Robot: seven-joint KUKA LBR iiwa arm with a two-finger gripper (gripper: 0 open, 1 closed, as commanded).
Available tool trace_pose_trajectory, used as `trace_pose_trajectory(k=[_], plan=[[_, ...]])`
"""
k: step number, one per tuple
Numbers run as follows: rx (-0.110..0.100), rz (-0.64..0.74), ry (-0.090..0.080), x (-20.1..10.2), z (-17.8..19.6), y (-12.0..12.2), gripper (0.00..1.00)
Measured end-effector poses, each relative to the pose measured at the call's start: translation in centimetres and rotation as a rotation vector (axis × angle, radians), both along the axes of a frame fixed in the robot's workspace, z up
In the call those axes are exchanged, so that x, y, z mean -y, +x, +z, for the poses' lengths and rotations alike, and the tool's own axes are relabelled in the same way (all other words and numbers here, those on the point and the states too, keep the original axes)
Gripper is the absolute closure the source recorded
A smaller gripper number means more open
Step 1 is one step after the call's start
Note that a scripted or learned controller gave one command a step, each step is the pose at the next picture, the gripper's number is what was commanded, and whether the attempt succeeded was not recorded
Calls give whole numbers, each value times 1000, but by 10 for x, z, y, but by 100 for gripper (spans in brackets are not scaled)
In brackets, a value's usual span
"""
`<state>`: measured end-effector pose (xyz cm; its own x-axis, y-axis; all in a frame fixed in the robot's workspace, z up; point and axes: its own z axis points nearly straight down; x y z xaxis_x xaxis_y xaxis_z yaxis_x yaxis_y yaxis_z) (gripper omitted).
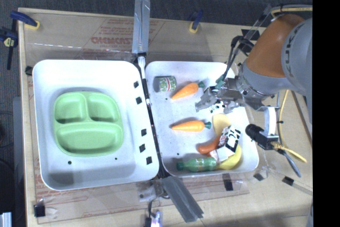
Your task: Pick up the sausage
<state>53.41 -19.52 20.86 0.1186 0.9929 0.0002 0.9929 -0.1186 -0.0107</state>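
The tool [212,102] is being held low over the right bin [159,130], near its upper right; whether it is released or clenched cannot be told. The sausage [208,146] is lying below it, beside the banana [232,159] and above the green bottle [195,165], ungrasped. Two carrots [187,125] are lying nearby.

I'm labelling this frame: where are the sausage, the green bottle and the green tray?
sausage [208,146], camera view, its curved middle.
green bottle [196,165], camera view, its body.
green tray [87,123], camera view, its central ridge.
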Motion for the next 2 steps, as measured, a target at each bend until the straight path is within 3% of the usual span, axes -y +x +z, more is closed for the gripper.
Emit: trace_pose_trajectory(k=[1, 2], plan=[[2, -81, 2, 8, -92, -58, 0], [-1, -75, 2, 8, -85, -57, 100]])
